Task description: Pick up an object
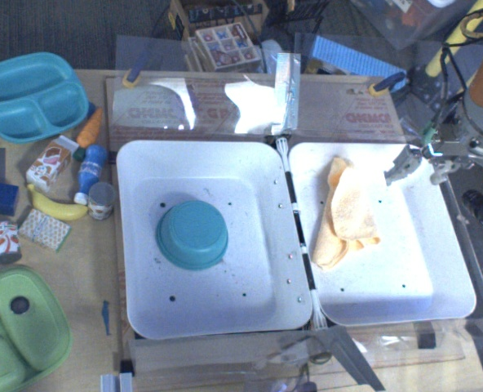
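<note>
A crumpled yellow-orange cloth (349, 212) lies in the left half of the right bin (437, 284). An upturned teal bowl (193, 233) rests in the middle of the left bin (144, 178). My gripper (402, 167) hovers over the right bin's far right part, close to its back corner. It is to the right of the cloth's upper end and apart from it. Nothing shows held in it.
On the bench left of the bins lie a blue divided plate (33, 95), a banana (55, 205), a small carton (50, 163), a blue bottle (90, 172), cans and a green tray (17, 325). Cardboard walls (258, 104) stand behind the bins. Cables hang at right.
</note>
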Tool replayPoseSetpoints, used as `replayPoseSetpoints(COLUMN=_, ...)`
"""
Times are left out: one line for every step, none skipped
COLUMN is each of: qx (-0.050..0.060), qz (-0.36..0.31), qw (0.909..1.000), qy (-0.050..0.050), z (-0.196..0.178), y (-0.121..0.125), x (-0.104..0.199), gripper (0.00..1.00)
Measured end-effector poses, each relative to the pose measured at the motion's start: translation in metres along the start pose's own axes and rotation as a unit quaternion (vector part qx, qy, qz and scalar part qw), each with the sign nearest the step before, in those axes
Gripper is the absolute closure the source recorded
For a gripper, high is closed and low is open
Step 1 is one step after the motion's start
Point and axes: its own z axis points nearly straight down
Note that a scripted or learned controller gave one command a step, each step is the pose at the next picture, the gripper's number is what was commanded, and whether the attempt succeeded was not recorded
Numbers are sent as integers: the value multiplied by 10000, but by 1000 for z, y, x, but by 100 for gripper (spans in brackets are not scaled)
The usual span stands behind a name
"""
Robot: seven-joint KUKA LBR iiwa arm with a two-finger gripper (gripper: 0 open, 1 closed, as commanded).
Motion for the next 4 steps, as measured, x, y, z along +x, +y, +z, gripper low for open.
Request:
replayPoseSetpoints(qx=1, qz=198, qw=9998, qy=2, z=94, y=56, x=38, gripper=0)
replayPoseSetpoints(qx=-22, qz=-671, qw=9977, qy=-13, z=163, y=86, x=62, gripper=0)
replayPoseSetpoints(qx=-48, qz=-670, qw=9977, qy=-31, z=151, y=87, x=61, gripper=100)
replayPoseSetpoints(qx=-49, qz=-670, qw=9977, qy=-31, z=150, y=87, x=61, gripper=0)
